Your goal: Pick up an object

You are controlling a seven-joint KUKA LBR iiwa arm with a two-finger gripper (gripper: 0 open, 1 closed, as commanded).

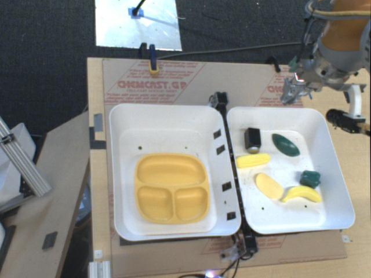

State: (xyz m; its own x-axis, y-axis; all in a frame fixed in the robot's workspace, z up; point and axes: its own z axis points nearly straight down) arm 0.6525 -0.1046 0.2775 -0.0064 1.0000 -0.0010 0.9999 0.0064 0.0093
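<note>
1. Camera view: the tabletop (174, 77) carries two white bins side by side, the left bin (124, 155) and the right bin (333, 155).
2. Left bin: a yellow tray (171, 187) with three compartments lies flat in the middle.
3. Right bin, far side: a black block (252, 138) with a yellowish end sits near the left wall; a dark green oval (286, 144) lies well to its right.
4. Right bin, middle: a yellow bar (253, 160) lies just below the black block, near the divider.
5. Right bin, near side: a yellow oval (269, 186) lies beside a banana (302, 195); the two look to touch or nearly so. A green block (310, 178) sits just above the banana's right end.
6. Arm: enters from upper right, orange band visible, grey wrist below it.
7. End effector (291, 91): hangs above the tabletop just beyond the right bin's far rim, apart from every object. Nothing sits between its fingers; whether they are apart or together, cannot tell.
</note>
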